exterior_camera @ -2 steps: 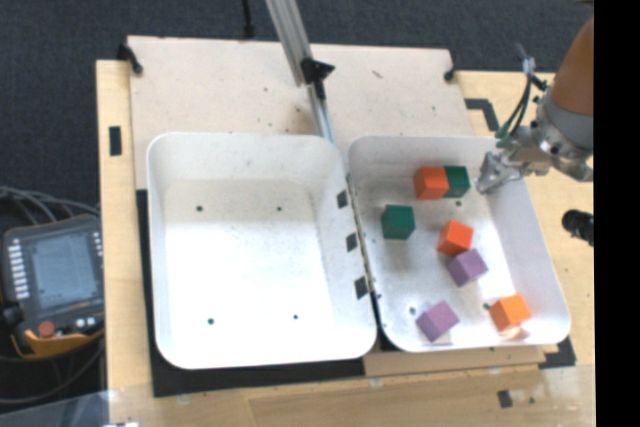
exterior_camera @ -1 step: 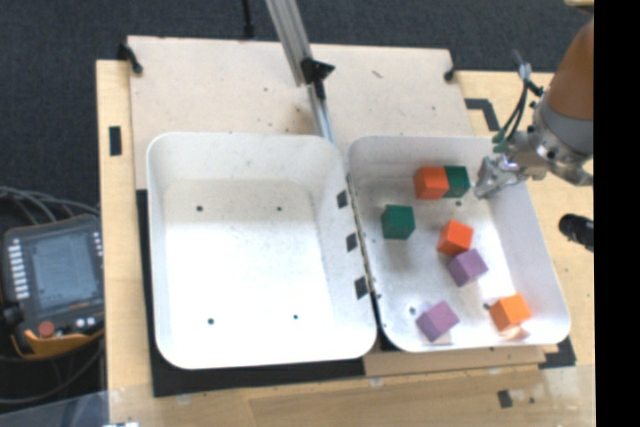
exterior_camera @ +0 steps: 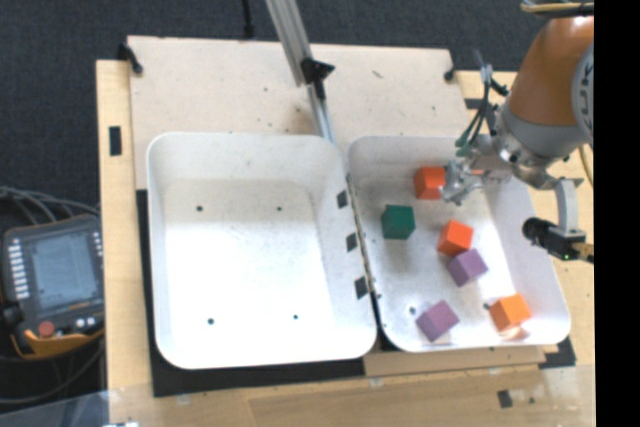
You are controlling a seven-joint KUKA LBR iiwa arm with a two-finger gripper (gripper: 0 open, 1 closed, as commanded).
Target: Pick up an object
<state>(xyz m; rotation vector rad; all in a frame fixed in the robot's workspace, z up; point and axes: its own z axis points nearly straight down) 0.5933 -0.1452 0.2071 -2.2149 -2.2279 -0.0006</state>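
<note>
While the arm reaches in over the right-hand bin, its jaws hang just beside the orange-red cube that sits near the bin's far edge. Whether the jaws are open or closed cannot be told from this slanted view, and no cube can be seen between them. Judging by that, the step in hand is the approach to a grasp, not yet a lift.

Other choices lie in the same bin: a green cube toward the bin's left side, a second orange cube with a purple cube touching or almost touching it, then another purple cube and an orange cube by the near edge.

The next move probably calls for centring over the orange-red cube, straddling it squarely, closing, then rising straight up. The left-hand bin lies well apart from all this.
</note>
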